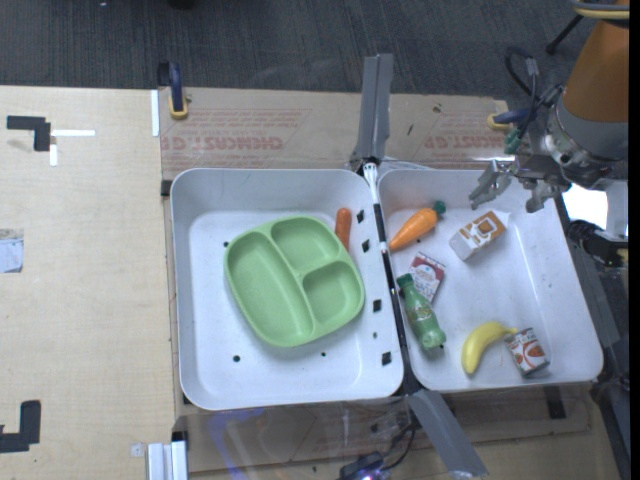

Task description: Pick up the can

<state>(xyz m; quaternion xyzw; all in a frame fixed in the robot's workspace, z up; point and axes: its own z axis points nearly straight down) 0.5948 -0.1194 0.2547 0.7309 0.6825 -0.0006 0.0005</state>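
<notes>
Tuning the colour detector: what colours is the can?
Red and white, with a silvery rim; the can lies in the right bin's near corner, clearest in the camera view.

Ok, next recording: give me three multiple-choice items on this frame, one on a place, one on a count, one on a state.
1. Where does the can lie?
A. near corner of the right bin, beside the banana
B. on the green plate
C. far corner of the left bin

2. How many compartments has the green plate?
A. two
B. three
C. five

3. How does the green bottle rest?
A. upright
B. lying on its side
C. gripped in the hand

Answers:
1. A, it sits just right of the banana in the right bin.
2. B, one large section and two smaller ones.
3. B, it lies lengthwise along the bin's left wall, apart from the hand.
</notes>
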